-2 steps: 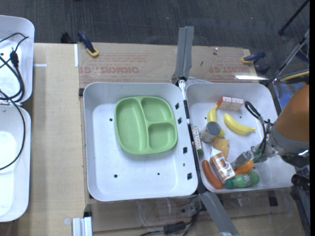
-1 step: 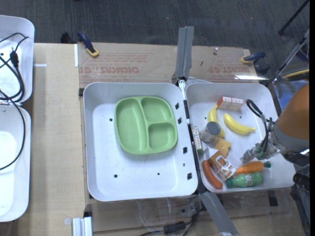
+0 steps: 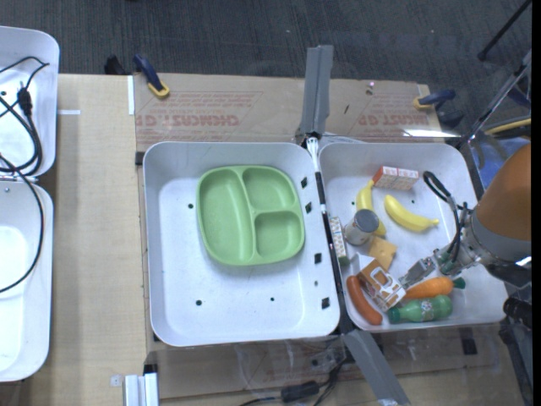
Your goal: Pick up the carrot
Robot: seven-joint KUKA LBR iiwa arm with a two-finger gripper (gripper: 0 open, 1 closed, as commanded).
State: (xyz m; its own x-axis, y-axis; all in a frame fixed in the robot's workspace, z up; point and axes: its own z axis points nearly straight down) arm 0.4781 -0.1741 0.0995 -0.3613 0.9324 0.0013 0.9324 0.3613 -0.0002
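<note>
Orange plastic carrot (image 3: 429, 288) lies in the right white bin (image 3: 461, 163), near edge, touching the green bottle (image 3: 420, 310) on its near side. Metal two-finger gripper (image 3: 420, 271) sits just left of the carrot's far end; cannot tell how its tool stands

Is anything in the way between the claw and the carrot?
Nothing visible is. The claw sits right above the carrot in the right bin. The green bottle lies just below the carrot, on its far side from the claw.
</note>
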